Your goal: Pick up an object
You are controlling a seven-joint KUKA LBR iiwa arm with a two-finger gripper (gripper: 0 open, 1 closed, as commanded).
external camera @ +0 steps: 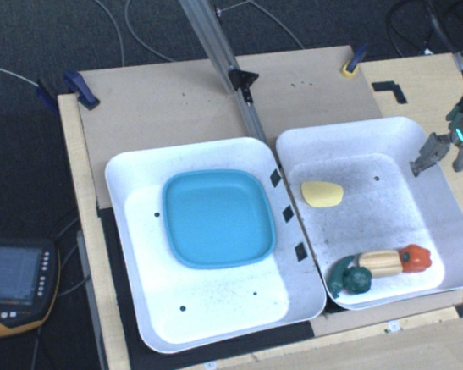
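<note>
My pincer (444,155) is hovering spread wide over the right bin's (439,202) right rim, gripping nothing; no readable writing is showing.

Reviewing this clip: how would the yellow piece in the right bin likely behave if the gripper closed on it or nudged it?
The yellow piece looks low and rounded, so the gripper might slip off its curved edges. It lies flat on the right bin floor, so it would probably slide rather than roll. It seems small and likely light.
</note>
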